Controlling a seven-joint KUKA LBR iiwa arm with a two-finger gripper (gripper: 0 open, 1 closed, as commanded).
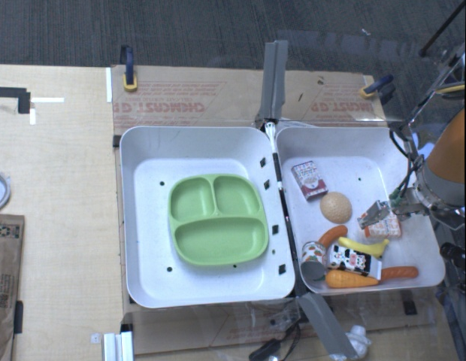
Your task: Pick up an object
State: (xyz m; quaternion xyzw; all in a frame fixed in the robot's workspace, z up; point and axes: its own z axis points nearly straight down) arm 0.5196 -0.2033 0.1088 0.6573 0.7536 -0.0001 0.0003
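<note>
The right bin (368,164) holds several small objects. A red and white carton (309,180) lies toward its back, with a tan ball (336,207) just in front of it. Along the front wall lie a yellow banana (363,245), a black-and-white patterned box (352,260), a long orange carrot (352,280), a second orange piece (399,273) and a small cup (313,253). My gripper (374,216) hangs low at the bin's right side, just right of the ball and over a white and orange item (391,229). Nothing is visibly held.
The left bin (143,201) carries a green divided plate (218,219). A grey divider post (274,81) rises behind the seam between the bins. The arm's orange band (452,153) and cables sit over the right bin's right rim. Yellow clamps (128,77) mark the bench's back.
</note>
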